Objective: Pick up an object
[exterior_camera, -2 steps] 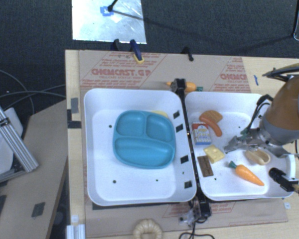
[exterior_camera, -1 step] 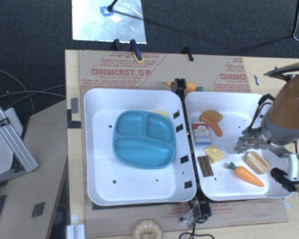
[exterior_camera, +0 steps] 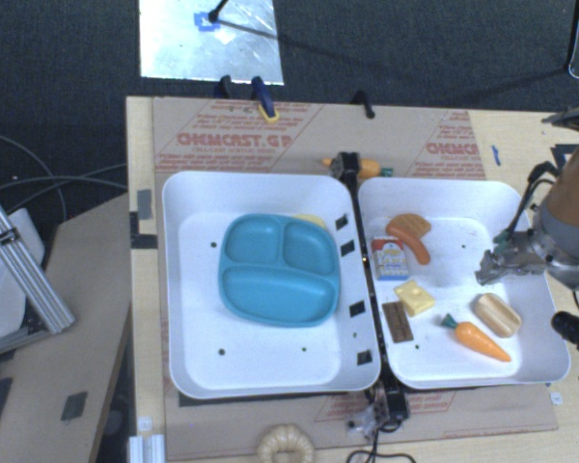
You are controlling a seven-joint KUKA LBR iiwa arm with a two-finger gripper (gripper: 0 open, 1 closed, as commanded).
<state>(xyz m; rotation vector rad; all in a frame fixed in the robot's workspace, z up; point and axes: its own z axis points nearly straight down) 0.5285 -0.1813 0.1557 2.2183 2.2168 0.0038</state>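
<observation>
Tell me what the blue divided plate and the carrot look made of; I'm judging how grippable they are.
The blue divided plate looks like moulded plastic: one even colour, rounded compartment ridges, a soft sheen. The carrot looks like a plastic toy too: flat uniform orange, smooth surface, a neat green tip. Both seem hard and fairly slick, though the view is too coarse to be sure.

You see the grey arm (exterior_camera: 569,215) cut off by the right edge. The blue divided plate (exterior_camera: 278,269) hides most of a pale yellow thing (exterior_camera: 312,221). The small red-and-white carton's (exterior_camera: 390,258) print is too small to read.
</observation>
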